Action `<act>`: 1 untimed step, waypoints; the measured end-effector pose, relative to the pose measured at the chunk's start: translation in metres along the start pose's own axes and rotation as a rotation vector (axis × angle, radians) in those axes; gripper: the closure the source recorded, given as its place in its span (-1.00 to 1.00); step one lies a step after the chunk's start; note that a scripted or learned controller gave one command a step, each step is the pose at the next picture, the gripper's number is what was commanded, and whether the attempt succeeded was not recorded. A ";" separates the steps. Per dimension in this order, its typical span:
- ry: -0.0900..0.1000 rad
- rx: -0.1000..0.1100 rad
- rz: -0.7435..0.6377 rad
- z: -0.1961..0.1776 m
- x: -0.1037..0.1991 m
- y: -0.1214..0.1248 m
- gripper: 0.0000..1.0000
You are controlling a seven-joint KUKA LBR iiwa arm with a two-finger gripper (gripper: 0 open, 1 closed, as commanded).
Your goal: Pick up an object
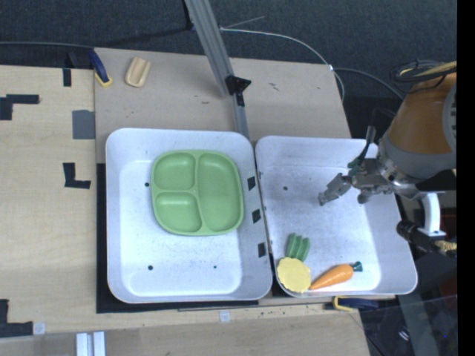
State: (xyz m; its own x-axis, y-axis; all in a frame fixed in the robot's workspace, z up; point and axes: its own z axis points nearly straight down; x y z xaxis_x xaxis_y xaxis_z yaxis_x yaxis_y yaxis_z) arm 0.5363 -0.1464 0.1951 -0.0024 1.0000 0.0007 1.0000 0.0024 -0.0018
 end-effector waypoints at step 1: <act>0.000 0.000 0.000 0.000 0.000 0.000 -1.00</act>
State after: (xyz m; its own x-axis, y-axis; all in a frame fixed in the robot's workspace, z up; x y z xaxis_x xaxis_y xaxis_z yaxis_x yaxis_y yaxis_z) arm 0.5363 -0.1466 0.1952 -0.0023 1.0000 0.0006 1.0000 0.0023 -0.0018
